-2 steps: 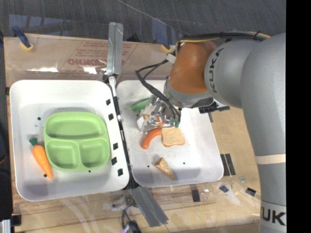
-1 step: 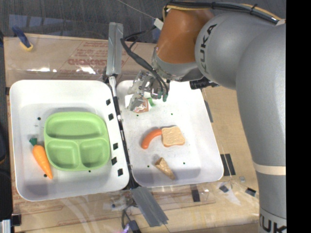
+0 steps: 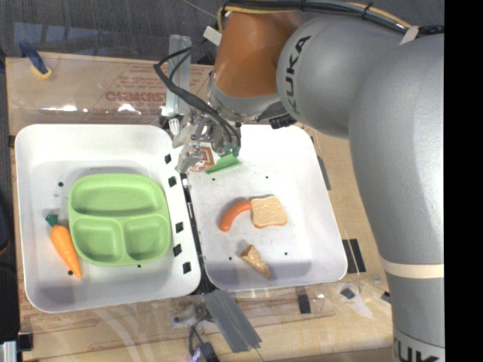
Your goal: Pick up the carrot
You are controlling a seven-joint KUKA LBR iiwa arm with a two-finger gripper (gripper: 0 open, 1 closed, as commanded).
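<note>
The gripper (image 3: 202, 143) hangs over the far left corner of the right bin (image 3: 306, 202), close to the divide between the two bins, and its fingers are lost in a tangle of metal and cable, so whether they stand apart or together cannot be told; nothing can be seen held between them. Just at its four o'clock a small green piece (image 3: 223, 164) lies on the bin floor. Further out toward five o'clock sit an orange-red sausage (image 3: 234, 214) touching a slice of bread (image 3: 269, 212), and beyond them, near the front wall, a tan wedge (image 3: 256, 262). The carrot (image 3: 65, 249) is well apart from all this, at about eight o'clock from the gripper, in the left bin (image 3: 30, 164): it lies along the left wall, green top toward the far side, tip pointing to the near side, just beside the left rim of the green divided plate (image 3: 119, 219). By my reading the task is at the approach step, with no grasp begun. The next move calls for a long traverse across the divide to above the carrot, then a descent with the fingers straddling its narrow body, squeezed between plate rim and bin wall, where room is tight.
</note>
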